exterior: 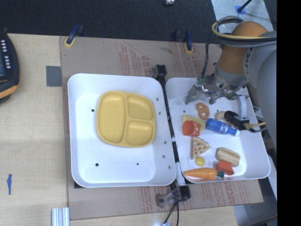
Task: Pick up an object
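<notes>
My gripper (201, 97) hangs over the far end of the right bin (256, 166), its fingers spread open with nothing between them. Just below it lies a small brown pretzel (202, 109). Further down the bin are a blue bottle (221, 126), a red and orange block (191, 126), a pizza slice (199, 146), a hot dog (228, 155), a small yellow piece (200, 162), a red piece (225, 168) and a carrot (202, 174) along the near wall.
The left bin (82, 126) holds a yellow divided plate (126, 118). The arm's grey and orange body (244, 46) looms over the right bin's far right corner. A dark device (7, 62) lies at the bench's left edge.
</notes>
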`<state>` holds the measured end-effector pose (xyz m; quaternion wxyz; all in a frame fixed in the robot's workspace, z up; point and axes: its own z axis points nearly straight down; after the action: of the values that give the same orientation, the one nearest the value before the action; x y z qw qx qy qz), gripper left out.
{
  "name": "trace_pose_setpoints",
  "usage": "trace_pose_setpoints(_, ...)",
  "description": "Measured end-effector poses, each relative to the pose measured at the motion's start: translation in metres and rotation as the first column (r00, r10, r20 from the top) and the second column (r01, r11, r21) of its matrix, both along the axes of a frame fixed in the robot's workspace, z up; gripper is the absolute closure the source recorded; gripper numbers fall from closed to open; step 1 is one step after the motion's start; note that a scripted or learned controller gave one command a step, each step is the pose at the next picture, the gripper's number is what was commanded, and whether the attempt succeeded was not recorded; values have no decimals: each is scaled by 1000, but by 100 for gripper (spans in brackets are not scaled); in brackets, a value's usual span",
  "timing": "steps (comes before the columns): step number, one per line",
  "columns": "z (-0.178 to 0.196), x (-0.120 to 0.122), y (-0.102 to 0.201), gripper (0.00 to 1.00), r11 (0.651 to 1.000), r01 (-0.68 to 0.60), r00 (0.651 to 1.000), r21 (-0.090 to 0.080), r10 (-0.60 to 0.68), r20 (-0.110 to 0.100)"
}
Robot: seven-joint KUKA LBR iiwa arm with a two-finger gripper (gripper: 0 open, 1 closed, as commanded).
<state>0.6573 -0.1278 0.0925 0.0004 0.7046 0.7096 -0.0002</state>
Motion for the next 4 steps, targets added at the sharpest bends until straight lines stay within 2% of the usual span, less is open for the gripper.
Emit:
trace_pose_setpoints(1, 10, -28, -3, 0, 1000, 4, 1000, 1, -4, -7)
trace_pose_setpoints(2, -1, 0, -15, 0, 1000, 1, 1000, 0, -1, 0)
trace_pose_setpoints(3, -1, -21, -14, 0, 1000, 3, 1000, 1, -3, -7)
trace_pose_setpoints(4, 11, -19, -14, 100, 1000, 2, 1000, -1, -2, -5)
